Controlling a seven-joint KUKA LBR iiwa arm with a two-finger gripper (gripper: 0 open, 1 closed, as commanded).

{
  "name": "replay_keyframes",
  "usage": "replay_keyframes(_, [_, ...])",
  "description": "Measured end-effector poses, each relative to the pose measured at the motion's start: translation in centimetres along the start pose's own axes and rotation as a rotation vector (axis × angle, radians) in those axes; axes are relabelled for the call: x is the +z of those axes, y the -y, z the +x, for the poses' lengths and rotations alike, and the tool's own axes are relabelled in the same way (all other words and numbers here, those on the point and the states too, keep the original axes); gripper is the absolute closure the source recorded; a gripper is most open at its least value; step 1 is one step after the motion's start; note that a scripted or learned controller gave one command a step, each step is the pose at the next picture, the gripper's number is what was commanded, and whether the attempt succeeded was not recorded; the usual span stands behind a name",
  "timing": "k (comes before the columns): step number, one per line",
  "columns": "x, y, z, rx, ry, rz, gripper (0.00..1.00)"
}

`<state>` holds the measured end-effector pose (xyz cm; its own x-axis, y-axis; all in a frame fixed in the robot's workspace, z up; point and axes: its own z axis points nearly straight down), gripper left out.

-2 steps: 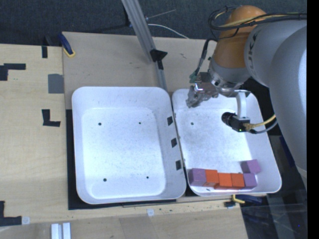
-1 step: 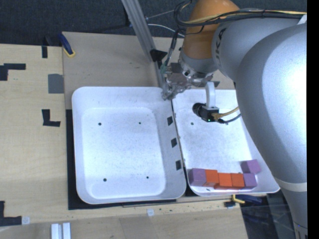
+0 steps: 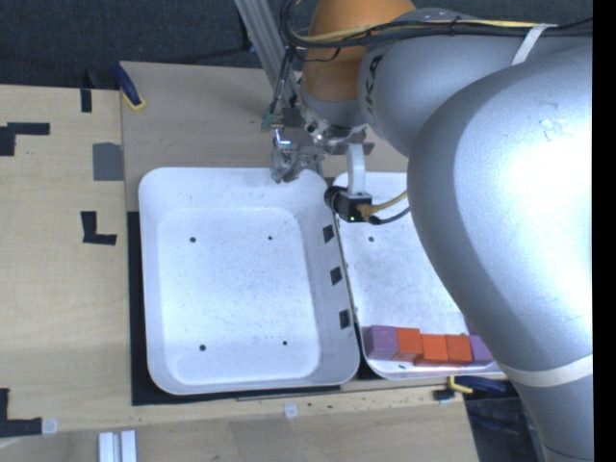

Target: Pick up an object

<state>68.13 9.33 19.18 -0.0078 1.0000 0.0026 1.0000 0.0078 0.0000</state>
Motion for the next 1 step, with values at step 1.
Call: replay_keyframes(1, [-0.01,0.02,-0.51,0.005,0.005,0.001,0.0])
